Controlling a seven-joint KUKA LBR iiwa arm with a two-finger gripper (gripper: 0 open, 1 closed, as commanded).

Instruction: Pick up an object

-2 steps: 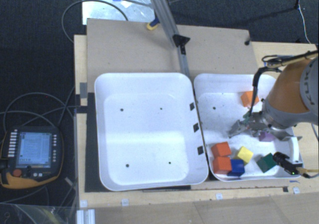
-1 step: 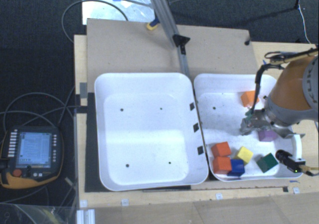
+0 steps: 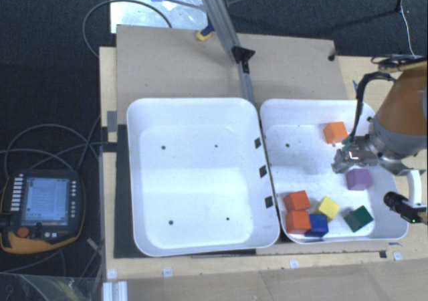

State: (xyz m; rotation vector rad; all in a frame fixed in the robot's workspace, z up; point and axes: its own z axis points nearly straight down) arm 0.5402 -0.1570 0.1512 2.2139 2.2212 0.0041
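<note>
Over the right bin (image 3: 294,109), reaching in from the right edge, the grey arm with its orange band (image 3: 404,102) hangs low, and its gripper (image 3: 350,157) sits among the blocks in that bin's far half. Whether the gripper is apart or closed cannot be told from this slanted view — the metal tip is small and glary. Just below the gripper, almost touching it, lies a purple block (image 3: 359,178), pale lilac with a flat top face and soft edges. Up and slightly left of the gripper is an orange block (image 3: 335,132), near but apart from it, bright on top and darker on its side. Further down and to the left sit the crowded pieces: an orange-red block (image 3: 297,200) with another orange-red block (image 3: 298,221) right beneath it, touching; a blue block (image 3: 319,224) pressed against the lower one; and a yellow block (image 3: 328,207) tilted just above the blue. A dark green block (image 3: 359,218) lies below the purple one, apart from it, near the bin's front rim. Left of the gripper, past the divider, is the left bin (image 3: 144,119). Well to the left, off the bench, rests a teach pendant (image 3: 41,209) with a lit screen.
</note>
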